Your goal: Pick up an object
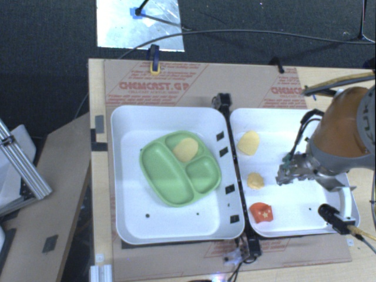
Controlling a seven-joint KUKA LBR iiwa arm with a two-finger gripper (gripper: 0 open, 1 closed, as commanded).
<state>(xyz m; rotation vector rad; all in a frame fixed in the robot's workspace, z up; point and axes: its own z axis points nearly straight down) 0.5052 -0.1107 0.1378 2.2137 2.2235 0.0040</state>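
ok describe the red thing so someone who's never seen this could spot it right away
Start at the right-hand white bin, the one the arm reaches into. Along its left side, next to the divider, three small items lie in a column; the red object is the bottom one, nearest the front edge. The two yellow pieces above it are pale, while this one is bright red with a small pale mark on top.

A brown protective sheet (176, 81) printed with red lettering covers the bench's far edge. A blue clamp (154, 58) grips that edge. Beyond it, a shiny foil square (138, 16) lies on dark carpet.
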